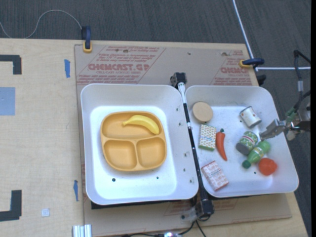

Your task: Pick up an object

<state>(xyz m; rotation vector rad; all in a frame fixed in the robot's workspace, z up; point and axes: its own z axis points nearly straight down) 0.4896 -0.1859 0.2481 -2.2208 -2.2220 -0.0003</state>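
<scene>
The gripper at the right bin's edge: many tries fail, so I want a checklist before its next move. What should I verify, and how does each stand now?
1. Gripper over the right bin: ok, at its right rim.
2. Gripper carrying nothing: cannot tell, too small.
3. Target near it: ok, green bottle, tomato and grey can lie close.
4. Target stands apart: not ok, those three crowd together.
5. Easier pick available: ok, wooden disc lies alone.
6. Banana rests in orange tray: ok.
</scene>
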